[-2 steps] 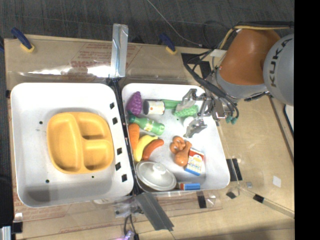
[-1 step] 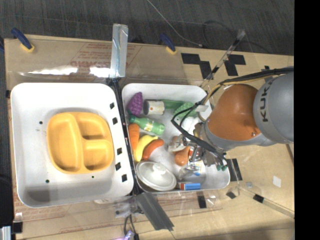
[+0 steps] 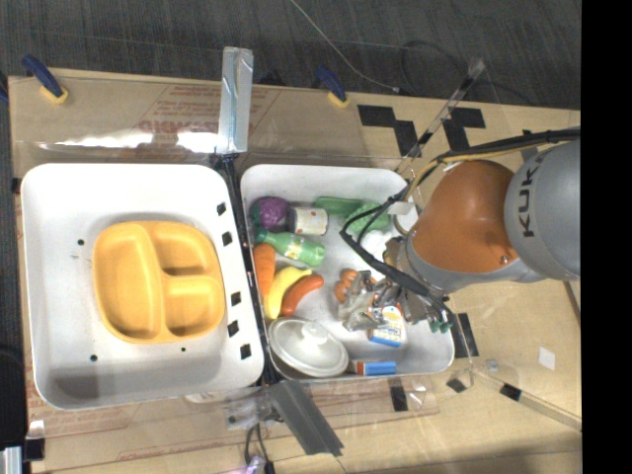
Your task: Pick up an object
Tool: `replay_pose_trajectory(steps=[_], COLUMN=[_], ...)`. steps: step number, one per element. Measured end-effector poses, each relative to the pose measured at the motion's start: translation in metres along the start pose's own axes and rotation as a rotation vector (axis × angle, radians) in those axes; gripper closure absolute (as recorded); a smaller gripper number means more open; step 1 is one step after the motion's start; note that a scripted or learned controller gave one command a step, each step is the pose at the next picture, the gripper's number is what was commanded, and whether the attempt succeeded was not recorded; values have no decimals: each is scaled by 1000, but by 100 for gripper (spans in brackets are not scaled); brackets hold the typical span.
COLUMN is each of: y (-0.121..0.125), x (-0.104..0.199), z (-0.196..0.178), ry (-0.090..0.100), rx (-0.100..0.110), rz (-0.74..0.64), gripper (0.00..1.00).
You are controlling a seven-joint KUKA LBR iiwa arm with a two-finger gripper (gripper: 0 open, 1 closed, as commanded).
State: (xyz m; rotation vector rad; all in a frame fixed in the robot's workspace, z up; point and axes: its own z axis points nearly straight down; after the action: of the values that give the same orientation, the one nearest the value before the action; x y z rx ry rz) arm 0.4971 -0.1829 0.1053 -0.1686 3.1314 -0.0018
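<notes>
My gripper [image 3: 367, 302] hangs low in the right bin [image 3: 326, 178], over its right half, under the arm's orange band [image 3: 462, 227]. Just below it lies a small white and blue carton [image 3: 390, 330], and a small orange piece [image 3: 345, 284] sits at its left side. To the left are a carrot [image 3: 264, 266], a yellow banana [image 3: 283, 286] and a red sausage-shaped item [image 3: 305, 289]. Toward the bin's back lie a green bottle [image 3: 299, 251], a purple item [image 3: 269, 212] and another green bottle [image 3: 341, 206]. The arm hides the bin's right wall.
A white lidded bowl [image 3: 308, 349] stands at the right bin's front, with a small red and blue tube [image 3: 373, 367] beside it. The left bin [image 3: 49, 363] holds a yellow divided tray [image 3: 158, 279]. Black cables [image 3: 360, 230] loop over the right bin.
</notes>
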Motion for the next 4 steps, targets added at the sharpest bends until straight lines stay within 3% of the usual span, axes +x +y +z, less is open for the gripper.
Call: replay_pose_trajectory(steps=[1, 2, 3, 4], y=[34, 33, 5, 36], x=[-62, -62, -33, -27], z=[-14, -14, 13, 12], ry=[3, 3, 5, -3], rx=[-2, -1, -1, 4], rz=[110, 111, 189, 271], gripper=[100, 0, 0, 0])
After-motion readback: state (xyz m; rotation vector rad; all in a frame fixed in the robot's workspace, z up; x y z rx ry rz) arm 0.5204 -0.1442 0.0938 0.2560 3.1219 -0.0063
